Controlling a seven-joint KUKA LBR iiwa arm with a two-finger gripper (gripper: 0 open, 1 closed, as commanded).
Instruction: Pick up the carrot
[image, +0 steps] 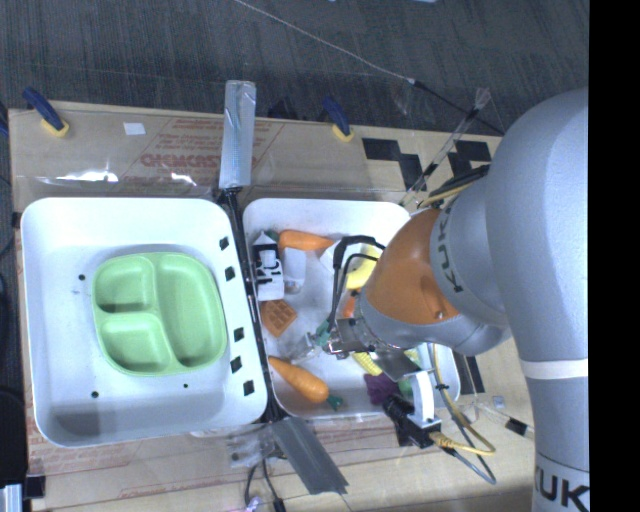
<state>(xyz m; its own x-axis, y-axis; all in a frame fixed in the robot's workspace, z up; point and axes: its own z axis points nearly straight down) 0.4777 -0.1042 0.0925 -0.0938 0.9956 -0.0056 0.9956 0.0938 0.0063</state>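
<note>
Carrots lie in the right bin: one carrot near the front wall, another by the back wall, a waffle piece between them. The arm hangs over the bin, its gripper low beside the front carrot; whether its fingers are spread cannot be told. A green tray sits in the left bin.

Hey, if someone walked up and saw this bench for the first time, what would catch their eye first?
Probably the big grey arm with its orange band, reaching in from the right and covering much of the right bin. Next, the pale green divided tray lying alone in the left bin. Then the orange carrot near the right bin's front edge, with another orange piece toward the back.
</note>
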